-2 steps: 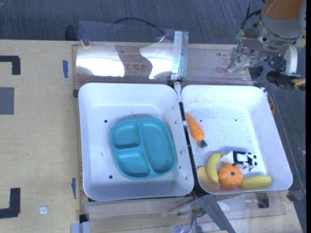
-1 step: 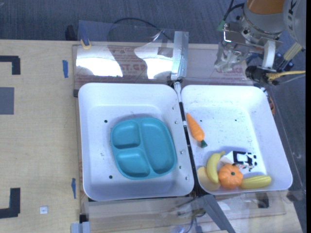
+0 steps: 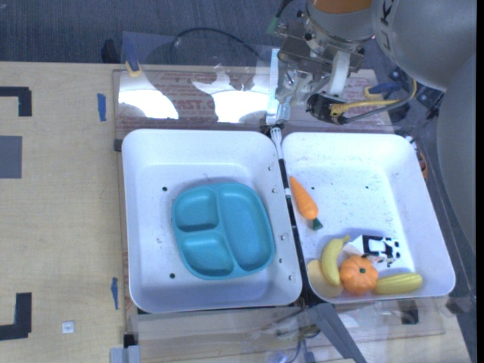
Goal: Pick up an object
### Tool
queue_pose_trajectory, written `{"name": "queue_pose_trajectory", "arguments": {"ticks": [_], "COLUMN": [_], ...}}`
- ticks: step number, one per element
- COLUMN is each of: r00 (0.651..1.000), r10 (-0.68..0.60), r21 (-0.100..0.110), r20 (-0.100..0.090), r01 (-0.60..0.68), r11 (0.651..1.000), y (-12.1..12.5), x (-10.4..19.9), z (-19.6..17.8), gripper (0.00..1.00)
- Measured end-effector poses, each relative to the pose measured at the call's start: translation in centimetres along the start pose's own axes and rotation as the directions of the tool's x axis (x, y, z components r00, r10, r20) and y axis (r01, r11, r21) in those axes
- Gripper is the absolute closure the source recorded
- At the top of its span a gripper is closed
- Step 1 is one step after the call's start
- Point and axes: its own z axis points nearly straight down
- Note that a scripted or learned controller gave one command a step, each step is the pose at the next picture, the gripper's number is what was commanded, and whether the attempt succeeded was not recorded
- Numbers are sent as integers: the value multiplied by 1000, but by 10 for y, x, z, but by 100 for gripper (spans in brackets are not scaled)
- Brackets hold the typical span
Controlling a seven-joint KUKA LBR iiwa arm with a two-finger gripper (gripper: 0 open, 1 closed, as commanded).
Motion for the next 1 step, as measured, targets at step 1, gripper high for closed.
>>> {"name": "queue_pose_trajectory", "arguments": {"ticks": [1], "r00": [980], "r10": [201], "r21": [-5], "r20": [2], "r01": [-201], "r11": [980], "y": [9], "x": [-28], "z": [-84], "gripper": [100]}}
